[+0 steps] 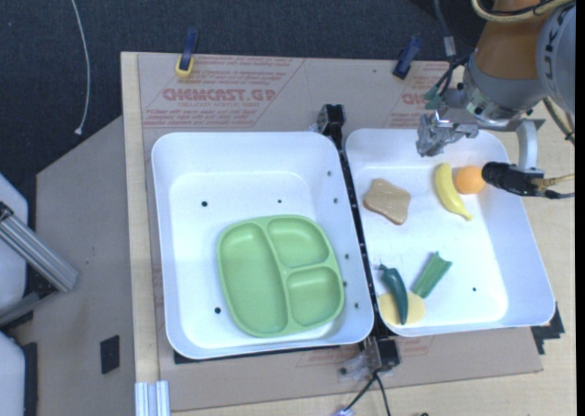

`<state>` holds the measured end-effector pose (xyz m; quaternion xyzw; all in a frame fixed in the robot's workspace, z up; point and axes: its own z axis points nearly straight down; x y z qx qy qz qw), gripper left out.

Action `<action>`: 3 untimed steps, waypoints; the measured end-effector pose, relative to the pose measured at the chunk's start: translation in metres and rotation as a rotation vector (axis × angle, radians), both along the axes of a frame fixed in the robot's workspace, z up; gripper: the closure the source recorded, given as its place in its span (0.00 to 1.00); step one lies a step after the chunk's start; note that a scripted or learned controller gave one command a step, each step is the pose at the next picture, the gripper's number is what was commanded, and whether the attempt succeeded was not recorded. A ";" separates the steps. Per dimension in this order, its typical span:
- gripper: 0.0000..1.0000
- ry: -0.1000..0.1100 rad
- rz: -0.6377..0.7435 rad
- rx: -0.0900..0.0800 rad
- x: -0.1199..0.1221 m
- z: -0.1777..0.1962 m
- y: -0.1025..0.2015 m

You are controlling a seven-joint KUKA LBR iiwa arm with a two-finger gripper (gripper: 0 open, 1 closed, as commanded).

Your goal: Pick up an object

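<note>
Two shallow white bins sit side by side on the table (146, 222), which is covered with a brown printed board. The left bin (183, 167) fills the centre-left of the frame and holds a green divided tray (279, 274) with three compartments, lying toward its lower right part. The right bin (512, 268) holds the loose things: a tan bread-like piece (388, 201) near its upper left, a yellow banana (449, 190) to the right of that, and an orange ball (469, 180) touching or just beside the banana's upper right side. Lower down lie a light green stick-shaped piece (431, 273) tilted on a diagonal, a dark green pepper-like piece (396, 288) beside it, and a yellow round piece (409, 310) under or against both (overlap is hard to sort out) near the bin's lower left corner. The arm (521, 30) comes in at the upper right of the frame, orange band above the wrist, and the pincer (437, 138) hangs over the upper edge of the right bin, just above the banana and apart from it. Whether the pincer is wide or narrow cannot be told from this angle; nothing is visible between its tips. Blue clamps (407, 57) sit at the board's top edge, and a white cable (73, 12) curves across the dark floor at upper left.
</note>
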<state>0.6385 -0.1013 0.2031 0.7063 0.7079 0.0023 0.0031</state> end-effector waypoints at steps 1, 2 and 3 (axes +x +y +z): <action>1.00 0.000 0.000 -0.001 0.004 0.064 -0.001; 1.00 0.010 0.002 0.002 -0.014 0.060 0.041; 1.00 0.010 0.003 0.003 -0.023 0.062 0.093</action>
